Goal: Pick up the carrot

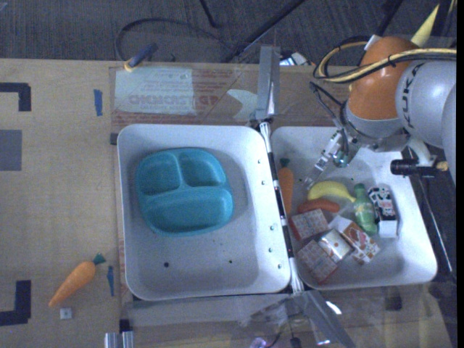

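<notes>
Two carrots seen: one in the right bin [417,267] against its left wall [286,187], one on the table [72,283]. End effector [330,156] hovers nearby, empty; spread or closed, cannot tell. Approach step; next, descend leftward.

Reaching in from the right edge of the camera view, the grey KUKA arm [433,100] bending leftward at the top right corner. Showing a rounded orange band [382,67] above the wrist, with yellow and black cables looping over it. Pointing down and to the left from that band, the slim metallic two-finger hand [324,159] hanging at a slant, fingertips aimed toward the lower left. Gripping nothing visible; finger spread too small and blurred for judging.
</notes>
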Action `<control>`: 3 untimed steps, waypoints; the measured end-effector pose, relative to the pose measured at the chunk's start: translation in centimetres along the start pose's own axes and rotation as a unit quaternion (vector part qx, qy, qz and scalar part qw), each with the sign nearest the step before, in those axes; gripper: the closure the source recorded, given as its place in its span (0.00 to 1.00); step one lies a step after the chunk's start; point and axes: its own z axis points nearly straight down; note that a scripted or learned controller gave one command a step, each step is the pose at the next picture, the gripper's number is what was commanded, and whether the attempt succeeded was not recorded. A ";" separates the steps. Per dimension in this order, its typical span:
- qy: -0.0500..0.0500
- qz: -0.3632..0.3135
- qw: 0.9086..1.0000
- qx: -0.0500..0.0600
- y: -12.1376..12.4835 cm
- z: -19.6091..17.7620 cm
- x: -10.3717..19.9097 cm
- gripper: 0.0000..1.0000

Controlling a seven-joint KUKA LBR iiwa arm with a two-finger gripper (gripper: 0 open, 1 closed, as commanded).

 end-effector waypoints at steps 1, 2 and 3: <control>-0.005 0.167 0.986 -0.013 0.4 0.0 1.0 0.00; -0.003 0.352 0.936 -0.015 1.5 0.1 0.3 0.00; -0.002 0.343 0.939 -0.015 0.9 0.1 1.6 0.00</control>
